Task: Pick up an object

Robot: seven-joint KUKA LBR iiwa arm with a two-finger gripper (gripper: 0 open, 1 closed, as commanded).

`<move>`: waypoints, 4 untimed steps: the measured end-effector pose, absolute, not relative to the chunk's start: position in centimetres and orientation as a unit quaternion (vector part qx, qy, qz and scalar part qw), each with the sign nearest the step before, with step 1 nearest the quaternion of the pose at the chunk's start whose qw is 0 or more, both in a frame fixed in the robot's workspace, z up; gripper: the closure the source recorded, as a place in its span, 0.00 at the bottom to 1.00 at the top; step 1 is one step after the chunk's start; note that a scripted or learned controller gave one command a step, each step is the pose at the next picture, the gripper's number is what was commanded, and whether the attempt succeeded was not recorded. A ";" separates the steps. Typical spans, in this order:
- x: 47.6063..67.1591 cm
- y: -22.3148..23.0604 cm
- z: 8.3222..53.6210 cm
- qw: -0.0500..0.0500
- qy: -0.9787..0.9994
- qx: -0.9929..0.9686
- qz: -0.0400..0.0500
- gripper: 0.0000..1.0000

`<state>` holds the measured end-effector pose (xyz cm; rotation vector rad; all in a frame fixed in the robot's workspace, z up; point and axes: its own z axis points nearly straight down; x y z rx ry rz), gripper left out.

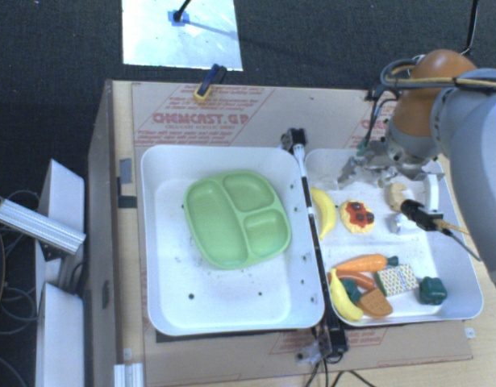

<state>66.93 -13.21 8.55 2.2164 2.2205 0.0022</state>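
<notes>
- Camera view, from left to right: the left bin carries a green divided plate lying flat a little above its middle, nearer the far edge than the near one.
- Along the rim where the two bins meet, in the right bin, a yellow banana lies beside the left wall.
- Just right of it sits a small yellow pizza slice with red and dark spots.
- Toward the near edge of the right bin there is a cluster: a second banana at the near left corner, an orange carrot, a brown wedge, a speckled block and a dark green piece to the right.
- The gripper hangs over the far part of the right bin, above the pizza slice; I cannot tell how its claw stands, and I see nothing in it.
- The grey arm reaches in over the bin's right edge.
</notes>
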 end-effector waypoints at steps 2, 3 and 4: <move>66.9 -12.6 8.5 0.002 0.708 0.707 0.001 0.00; 66.9 -10.3 8.5 0.001 0.709 0.706 0.001 0.00; 66.9 -11.0 8.5 0.002 0.708 0.706 0.001 0.00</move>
